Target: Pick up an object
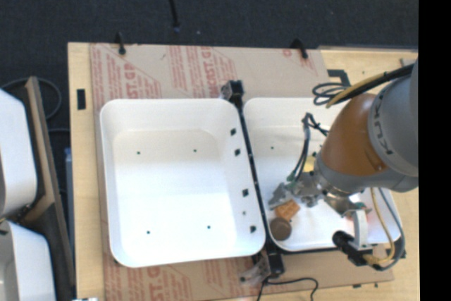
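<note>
The arm's gripper hung low in the right bin just above an orange block and brown cylinder, its jaws' state unreadable; a centred, square descent looked wisest.

On the counter two white bins sit side by side, the left bin bare, while the grey-and-orange arm lowers its hand into the right bin just above a small tan block and a brown round piece.
</note>
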